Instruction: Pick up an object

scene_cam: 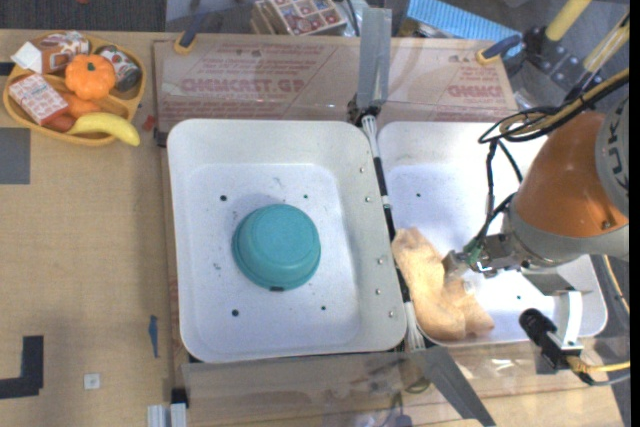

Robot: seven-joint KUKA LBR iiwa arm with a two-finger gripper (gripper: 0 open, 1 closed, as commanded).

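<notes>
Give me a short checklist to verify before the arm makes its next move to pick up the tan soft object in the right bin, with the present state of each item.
1. Target is inside a bin: ok. The tan soft object lies in the right bin, near its left wall.
2. Gripper is at the target: ok. The gripper sits at the object's right side.
3. Object is between the fingers: cannot tell. The wrist hides the contact.
4. Object is lifted off the bin floor: not ok. It appears to rest on the floor.
5. Other items are away from the path: ok. The teal bowl sits upside down in the left bin, apart.
6. Cables are free: cannot tell. Black cables hang near the wrist.
</notes>
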